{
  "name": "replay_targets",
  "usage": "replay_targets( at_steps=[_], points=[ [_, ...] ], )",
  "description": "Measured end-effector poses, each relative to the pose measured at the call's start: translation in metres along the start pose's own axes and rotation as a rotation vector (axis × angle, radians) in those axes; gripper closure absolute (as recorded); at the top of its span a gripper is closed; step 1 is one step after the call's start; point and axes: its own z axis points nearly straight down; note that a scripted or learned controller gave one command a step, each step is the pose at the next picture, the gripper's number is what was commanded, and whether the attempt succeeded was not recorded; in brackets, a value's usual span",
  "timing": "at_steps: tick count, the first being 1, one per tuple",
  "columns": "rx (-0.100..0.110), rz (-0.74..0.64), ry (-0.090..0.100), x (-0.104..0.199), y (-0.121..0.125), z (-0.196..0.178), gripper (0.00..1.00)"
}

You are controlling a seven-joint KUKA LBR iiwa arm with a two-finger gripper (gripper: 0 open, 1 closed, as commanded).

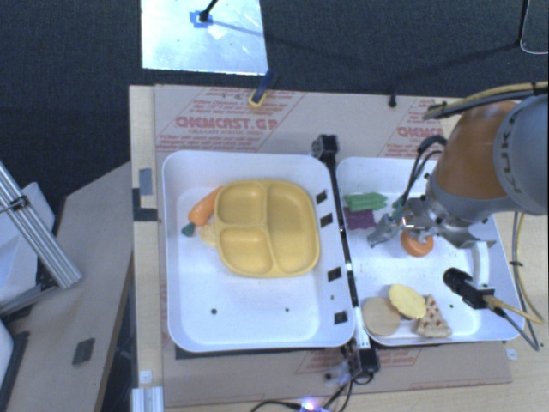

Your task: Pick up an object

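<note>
My fingers (403, 228) hang over the right bin (489, 329), just beside an orange round toy (418, 245) w/ green (365, 202) & purple (359, 220) pieces to the left. Can't tell if they're spread or clenched. Yellow divided plate (262, 227) & carrot (203, 206) sit in left bin (249, 316).

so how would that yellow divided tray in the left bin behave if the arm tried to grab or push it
The yellow tray looks like stiff moulded plastic, so it should keep its shape. It is wide and shallow, so a grasp would probably need its rim, and it seems likelier to slide across the smooth left bin than tip. Its edge overlaps the toy carrot, which a push might drag along.
</note>
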Motion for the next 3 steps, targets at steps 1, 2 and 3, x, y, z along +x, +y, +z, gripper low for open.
replay_targets(
  at_steps=[1, 2, 3],
  points=[
    [-0.009, 0.0, -0.001, 0.0, 0.002, 0.036, 0.0],
    [-0.008, -0.001, -0.001, 0.0, 0.002, 0.027, 1.0],
    [-0.011, 0.001, -0.002, -0.01, 0.0, -0.026, 1.0]
  ],
)
